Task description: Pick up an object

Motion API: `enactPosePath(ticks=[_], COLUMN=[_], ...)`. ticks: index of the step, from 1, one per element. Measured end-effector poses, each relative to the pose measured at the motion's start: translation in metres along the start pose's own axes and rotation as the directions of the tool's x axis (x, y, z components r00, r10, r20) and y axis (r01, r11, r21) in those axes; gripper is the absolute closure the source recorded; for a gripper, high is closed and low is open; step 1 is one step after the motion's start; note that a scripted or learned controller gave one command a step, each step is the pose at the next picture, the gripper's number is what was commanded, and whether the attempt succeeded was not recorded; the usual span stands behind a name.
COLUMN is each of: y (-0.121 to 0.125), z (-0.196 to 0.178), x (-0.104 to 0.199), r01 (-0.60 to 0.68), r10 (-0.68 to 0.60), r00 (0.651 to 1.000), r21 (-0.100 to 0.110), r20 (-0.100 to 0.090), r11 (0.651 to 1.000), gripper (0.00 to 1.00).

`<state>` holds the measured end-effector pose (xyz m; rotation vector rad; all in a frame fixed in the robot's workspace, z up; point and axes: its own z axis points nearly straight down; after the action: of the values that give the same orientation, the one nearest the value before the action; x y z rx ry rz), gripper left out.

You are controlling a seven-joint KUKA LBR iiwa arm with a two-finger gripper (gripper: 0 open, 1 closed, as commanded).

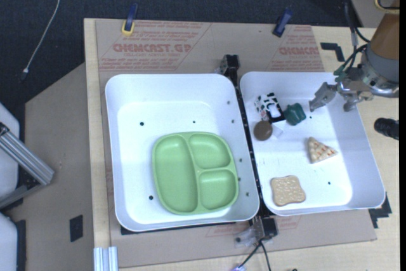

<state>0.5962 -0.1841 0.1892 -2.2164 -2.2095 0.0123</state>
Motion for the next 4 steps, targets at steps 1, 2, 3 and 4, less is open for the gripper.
enactPosePath(ticks=[1,2,3,4], y=[0.003,-0.003,-0.003,-0.002], z=[-0.008,0.051,0.102,0.090], x=[0.000,0.008,0.008,0.008], r01=[0.003,0.003,0.003,0.003], r10=[-0.003,-0.003,-0.003,-0.003], r00=[1.000,1.000,1.000,1.000], r21=[-0.014,-0.006,-0.011,-0.016], r20=[0.003,0.000,0.002,0.003], r11=[1.000,1.000,1.000,1.000], gripper=[0.00,0.00,0.00,1.00])
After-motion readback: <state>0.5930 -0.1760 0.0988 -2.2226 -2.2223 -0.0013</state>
